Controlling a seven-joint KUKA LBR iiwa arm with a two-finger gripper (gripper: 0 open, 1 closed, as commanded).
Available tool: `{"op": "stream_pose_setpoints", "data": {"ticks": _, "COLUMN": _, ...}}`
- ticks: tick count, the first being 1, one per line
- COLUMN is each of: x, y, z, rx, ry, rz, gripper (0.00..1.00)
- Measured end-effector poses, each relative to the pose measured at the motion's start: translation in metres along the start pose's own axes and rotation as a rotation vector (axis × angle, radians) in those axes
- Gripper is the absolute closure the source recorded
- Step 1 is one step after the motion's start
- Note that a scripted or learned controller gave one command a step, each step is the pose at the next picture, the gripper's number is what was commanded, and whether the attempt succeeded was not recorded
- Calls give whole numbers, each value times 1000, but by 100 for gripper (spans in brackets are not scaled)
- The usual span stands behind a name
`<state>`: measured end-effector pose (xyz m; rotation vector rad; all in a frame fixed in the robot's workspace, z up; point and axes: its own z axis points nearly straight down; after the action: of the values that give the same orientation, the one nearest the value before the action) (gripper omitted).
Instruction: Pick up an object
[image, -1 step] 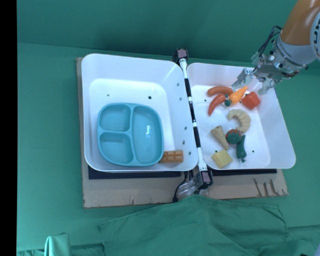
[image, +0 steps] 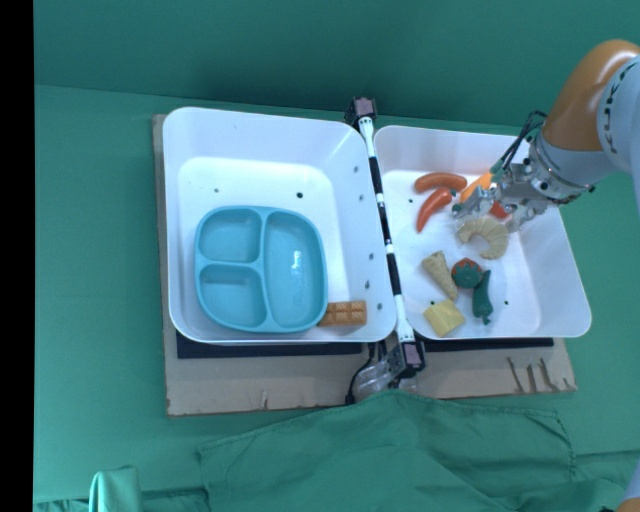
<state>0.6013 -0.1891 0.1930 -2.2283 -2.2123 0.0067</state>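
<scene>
Two shallow white bins sit side by side on the bench, seen from the single overhead camera. The gripper (image: 490, 205) hangs over the upper part of the right bin (image: 560, 290), at the end of the grey arm (image: 600, 100) with its orange band. Its tip is crowded against small items, and whether the fingers are spread or closed, or hold anything, cannot be told from this angle. An orange carrot-like piece (image: 480, 184) lies right at the gripper's tip, touching or just beside it. One croissant (image: 486, 235) rests just below the gripper. Two red sausages (image: 440, 182) lie just to its left, one above the other. Lower in that bin are one ice-cream cone (image: 439, 272), one red tomato (image: 466, 271), one dark green vegetable (image: 484, 298) and one yellow block (image: 443, 318), all well apart from the gripper. The left bin (image: 200, 140) holds one blue divided plate (image: 260, 268) and one orange waffle (image: 344, 313) beside the plate's lower right corner.
</scene>
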Motion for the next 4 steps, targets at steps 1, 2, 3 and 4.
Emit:
{"op": "stream_pose_setpoints", "data": {"ticks": 1, "x": 0, "y": -45, "z": 7, "rx": -24, "ry": -5, "rz": -1, "gripper": 0}}
{"op": "stream_pose_setpoints", "data": {"ticks": 2, "x": -1, "y": -88, "z": 7, "rx": -26, "ry": -7, "rz": -2, "gripper": 0}}
{"op": "stream_pose_setpoints", "data": {"ticks": 3, "x": -1, "y": -130, "z": 8, "rx": -28, "ry": -8, "rz": -1, "gripper": 0}}
{"op": "stream_pose_setpoints", "data": {"ticks": 4, "x": -3, "y": -128, "z": -5, "rx": -34, "ry": -13, "rz": 1, "gripper": 100}}
